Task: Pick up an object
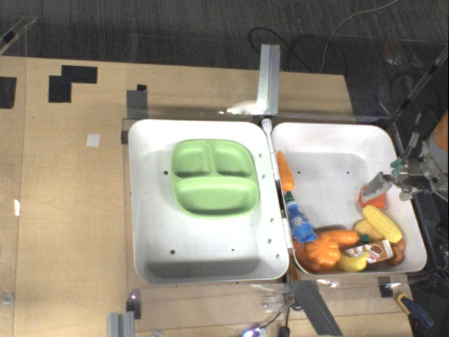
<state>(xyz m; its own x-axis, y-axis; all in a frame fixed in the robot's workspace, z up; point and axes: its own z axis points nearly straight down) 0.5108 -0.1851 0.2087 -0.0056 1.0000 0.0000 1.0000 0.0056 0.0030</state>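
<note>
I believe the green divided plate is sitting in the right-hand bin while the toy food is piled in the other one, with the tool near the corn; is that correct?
Not quite: the camera view shows the green divided plate in the left bin, and the toy food, including the corn, piled in the right bin. The rest holds: the tool is near the corn.

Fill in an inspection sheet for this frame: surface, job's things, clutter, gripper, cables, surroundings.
Surface: wooden bench bearing two white bins, left bin and right bin.
Job's things: toy foods piled in the right bin's near corner, among them a corn cob, carrot and blue bottle.
Clutter: green divided plate in the left bin.
Gripper: gripper low over the right bin's right side, beside the corn cob; no grasp visible.
Cables: cable on the floor beyond the bench.
Surroundings: dark carpet.
</note>
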